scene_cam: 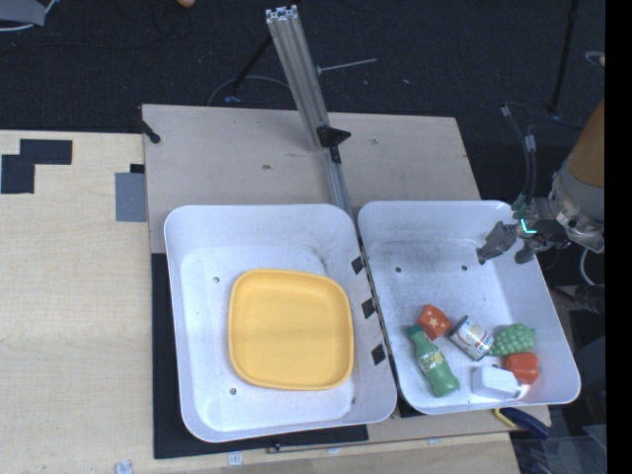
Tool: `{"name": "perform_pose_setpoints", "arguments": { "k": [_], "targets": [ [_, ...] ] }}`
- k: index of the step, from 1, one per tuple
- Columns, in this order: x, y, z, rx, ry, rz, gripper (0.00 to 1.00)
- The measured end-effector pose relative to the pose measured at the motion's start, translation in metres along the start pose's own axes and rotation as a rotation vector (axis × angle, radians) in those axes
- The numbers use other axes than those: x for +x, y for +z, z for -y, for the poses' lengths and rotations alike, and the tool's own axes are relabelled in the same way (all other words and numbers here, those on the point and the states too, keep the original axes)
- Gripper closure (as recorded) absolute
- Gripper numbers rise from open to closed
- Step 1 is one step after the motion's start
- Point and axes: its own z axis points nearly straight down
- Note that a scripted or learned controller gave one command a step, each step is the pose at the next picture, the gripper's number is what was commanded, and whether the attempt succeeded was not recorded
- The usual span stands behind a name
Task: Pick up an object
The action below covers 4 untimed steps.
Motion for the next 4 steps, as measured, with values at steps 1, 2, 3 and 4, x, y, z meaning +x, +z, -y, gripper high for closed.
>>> {"name": "perform_pose_setpoints", "arguments": {
  "k": [1,2,3,4],
  "targets": [
    [0.0,0.0,0.0,0.0,0.0,0.0,0.0],
    [0.001,0.043,-0.002,0.003,-0.001,-0.001,0.0],
    [0.008,0.089,0.004,0.004,-0.001,-0.001,0.0],
    [0.009,0.134,0.004,0.001,-0.001,0.0,0.0]
  ]
}}
